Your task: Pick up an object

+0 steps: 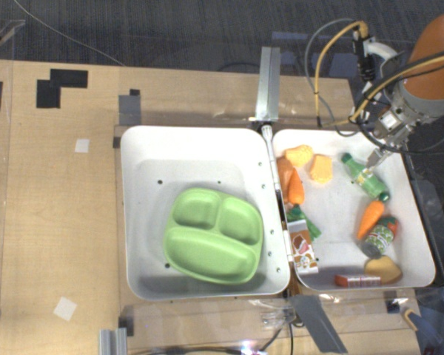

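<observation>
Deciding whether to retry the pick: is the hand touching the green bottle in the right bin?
Cannot tell. In the camera view the hand sits right over the green bottle, overlapping its upper end, but the slanted view shows neither contact nor a gap plainly.

A small green plastic bottle (365,177) is lying on its side in the upper right part of the right-hand white bin (422,220), slanting from upper left to lower right. Just below it, a toy orange carrot (370,218) with a green top is lying slantwise, touching a dark jar with a green label and red cap (379,237). A tan, rounded, bread-like piece (384,269) is sitting at the bin's lower right beside a flat red bar (349,279). Two yellow-orange lumps (311,162) are resting near the upper left, next to another orange carrot (290,182) along the left wall, with a small printed carton (303,248) lying below.
</observation>
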Robot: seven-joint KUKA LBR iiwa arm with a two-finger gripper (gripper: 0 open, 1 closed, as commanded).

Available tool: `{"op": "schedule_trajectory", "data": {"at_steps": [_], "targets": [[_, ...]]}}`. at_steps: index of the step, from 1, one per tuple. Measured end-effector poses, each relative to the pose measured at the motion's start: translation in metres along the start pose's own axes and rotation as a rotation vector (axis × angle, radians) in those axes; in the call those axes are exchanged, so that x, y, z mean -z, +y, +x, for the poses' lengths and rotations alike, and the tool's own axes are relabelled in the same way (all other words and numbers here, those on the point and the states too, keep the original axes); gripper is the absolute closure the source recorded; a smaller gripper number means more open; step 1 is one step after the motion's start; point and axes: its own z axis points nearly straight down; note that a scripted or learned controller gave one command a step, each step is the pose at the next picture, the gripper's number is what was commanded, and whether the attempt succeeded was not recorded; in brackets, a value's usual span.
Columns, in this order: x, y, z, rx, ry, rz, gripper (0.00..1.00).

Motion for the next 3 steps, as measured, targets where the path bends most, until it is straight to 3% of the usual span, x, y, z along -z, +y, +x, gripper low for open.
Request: {"op": "schedule_trajectory", "data": {"at_steps": [1, 2, 3], "targets": [[0.098, 0.003, 0.003, 0.15, 0.009, 0.007, 1.0], [-0.069, 0.001, -0.02, 0.403, 0.006, 0.002, 1.0], [0.05, -0.029, -0.046, 0.363, 0.012, 0.009, 1.0]]}}
